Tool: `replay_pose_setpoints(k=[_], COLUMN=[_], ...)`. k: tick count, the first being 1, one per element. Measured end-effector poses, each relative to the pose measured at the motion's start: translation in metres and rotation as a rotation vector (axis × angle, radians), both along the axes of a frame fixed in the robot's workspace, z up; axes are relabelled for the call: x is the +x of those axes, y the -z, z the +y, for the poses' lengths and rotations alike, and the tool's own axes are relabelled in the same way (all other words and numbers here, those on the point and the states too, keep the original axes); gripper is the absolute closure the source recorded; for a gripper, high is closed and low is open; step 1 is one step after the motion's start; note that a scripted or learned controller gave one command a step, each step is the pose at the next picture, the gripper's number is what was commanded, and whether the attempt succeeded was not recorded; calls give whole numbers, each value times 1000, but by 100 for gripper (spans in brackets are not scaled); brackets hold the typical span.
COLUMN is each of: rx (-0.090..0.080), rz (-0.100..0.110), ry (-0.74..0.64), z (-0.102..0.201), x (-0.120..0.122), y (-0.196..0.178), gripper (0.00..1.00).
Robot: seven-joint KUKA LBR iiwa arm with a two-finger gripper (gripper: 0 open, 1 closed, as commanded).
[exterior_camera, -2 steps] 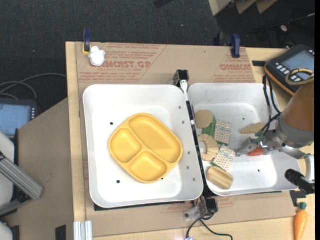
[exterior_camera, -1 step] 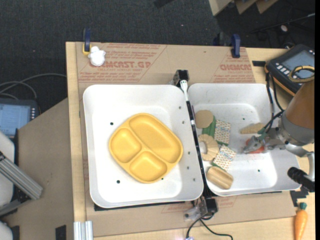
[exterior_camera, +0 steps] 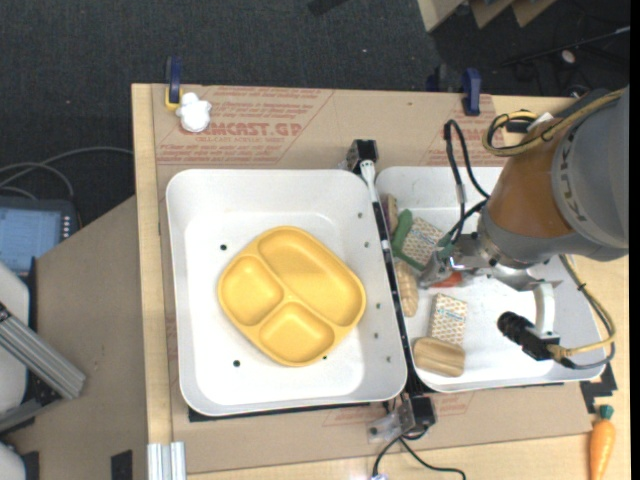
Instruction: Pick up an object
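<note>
A smooth yellow plastic plate (exterior_camera: 290, 293) with three rounded compartments lies tilted in the middle of the left bin (exterior_camera: 200, 208), a shallow white tray with rounded corners and broad bare floor on every side of the plate. The right bin (exterior_camera: 575, 363) is more crowded: along its left wall lie a green piece (exterior_camera: 403, 230), a patterned cracker-like square (exterior_camera: 423, 238) and a long tan stick (exterior_camera: 407, 290), with a second patterned square (exterior_camera: 449, 318) and a short wooden cylinder (exterior_camera: 439, 357) toward the near edge. The grey arm (exterior_camera: 585, 178) with its orange band comes in from the right and covers much of that bin; its claw (exterior_camera: 447, 266) sits low among the items near the bin's left wall, just above the second square, and whether it is spread or pinching anything cannot be told. A black cable (exterior_camera: 460, 168) loops along the arm. The bins rest on a pale wooden worktop (exterior_camera: 150, 268) with red printed lettering, blue clamps (exterior_camera: 175, 76) at its far edge and a white lump (exterior_camera: 193, 114) in the far left corner. An orange carrot shape (exterior_camera: 600, 446) lies at the near right corner. Dark carpet (exterior_camera: 200, 18) lies beyond.
</note>
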State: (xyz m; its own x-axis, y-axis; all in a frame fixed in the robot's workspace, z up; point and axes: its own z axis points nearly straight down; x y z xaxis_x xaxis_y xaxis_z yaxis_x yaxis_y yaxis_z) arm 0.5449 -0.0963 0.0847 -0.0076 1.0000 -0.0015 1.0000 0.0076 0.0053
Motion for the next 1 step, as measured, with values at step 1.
replay_pose_setpoints(k=[1], rx=[1], rz=[-6], ry=[0], z=[91], x=[53], y=[-106], gripper=[100])
